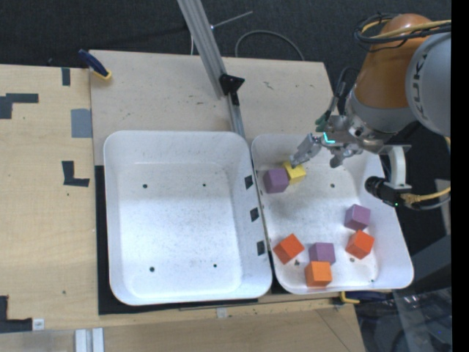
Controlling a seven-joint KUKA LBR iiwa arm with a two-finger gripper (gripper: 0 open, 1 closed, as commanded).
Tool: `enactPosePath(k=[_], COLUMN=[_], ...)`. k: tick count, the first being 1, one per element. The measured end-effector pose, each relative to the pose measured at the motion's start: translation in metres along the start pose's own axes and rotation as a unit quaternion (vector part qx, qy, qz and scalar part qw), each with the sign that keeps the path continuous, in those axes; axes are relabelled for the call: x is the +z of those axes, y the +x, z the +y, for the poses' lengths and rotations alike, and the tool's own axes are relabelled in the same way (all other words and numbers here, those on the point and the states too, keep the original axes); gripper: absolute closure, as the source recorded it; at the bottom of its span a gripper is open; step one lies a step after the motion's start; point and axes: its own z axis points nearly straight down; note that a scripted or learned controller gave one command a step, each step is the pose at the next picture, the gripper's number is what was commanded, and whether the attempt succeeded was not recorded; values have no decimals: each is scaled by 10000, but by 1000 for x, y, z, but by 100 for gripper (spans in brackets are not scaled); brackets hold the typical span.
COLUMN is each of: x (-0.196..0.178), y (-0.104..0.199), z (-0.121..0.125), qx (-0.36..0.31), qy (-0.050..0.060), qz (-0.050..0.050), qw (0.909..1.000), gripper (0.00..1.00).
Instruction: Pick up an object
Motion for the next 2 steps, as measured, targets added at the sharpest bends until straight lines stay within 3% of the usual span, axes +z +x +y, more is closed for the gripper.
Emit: enactPosePath(k=[1, 2], x=[-2, 58], y=[0, 0], z=[1, 9], qx=[-5, -2], qy=[-22, 2], qz=[-5, -8], qw=[10000, 10000], gripper=[0, 0])
